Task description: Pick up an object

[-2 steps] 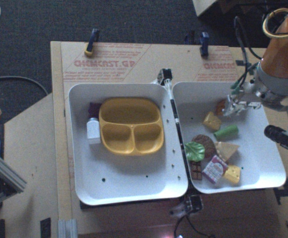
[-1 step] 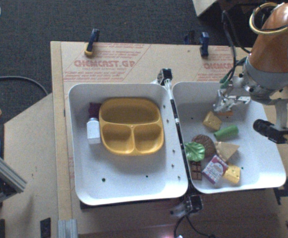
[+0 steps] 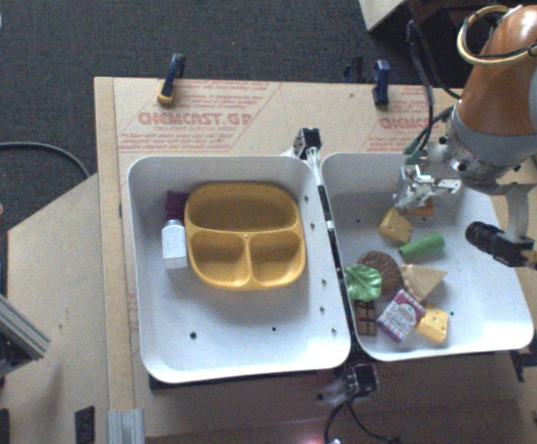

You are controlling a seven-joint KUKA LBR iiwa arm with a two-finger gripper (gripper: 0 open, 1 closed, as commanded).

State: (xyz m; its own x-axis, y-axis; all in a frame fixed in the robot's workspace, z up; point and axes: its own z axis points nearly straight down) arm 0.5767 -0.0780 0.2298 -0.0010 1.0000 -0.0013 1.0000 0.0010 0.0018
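Camera view: the gripper (image 3: pixel 423 191) hangs low in the right bin (image 3: pixel 491 336), toward that bin's twelve o'clock end, with the grey arm and its orange band (image 3: pixel 507 67) reaching in from three o'clock. Whether anything sits between its tips cannot be told; they are small and crowded against an orange-brown scrap at their foot, so I will not call it a grasp.

Just at five o'clock of the gripper lies a tan block (image 3: pixel 396 227), the nearest candidate for picking, and beside it at three o'clock a green cylinder (image 3: pixel 421 245). Judging by the low reach, the program is probably trying for something at this end of the pile.

Further toward six o'clock the objects bunch together: a brown cookie (image 3: pixel 380 266), a green leaf piece (image 3: pixel 364 284) overlapping it, a pale wedge (image 3: pixel 421 278), a pink-and-white packet (image 3: pixel 399 315), a chocolate bar (image 3: pixel 366 318) and a yellow cheese cube (image 3: pixel 433 325). They touch or nearly touch, so a pick there risks nudging neighbours. The bin's wall near the gripper limits approach from eleven o'clock.

In the left bin (image 3: pixel 213 354) rests a yellow divided tray (image 3: pixel 245 233), with a small white bottle (image 3: pixel 174 242) and a dark purple item (image 3: pixel 177 202) at its nine o'clock, well apart from the arm.
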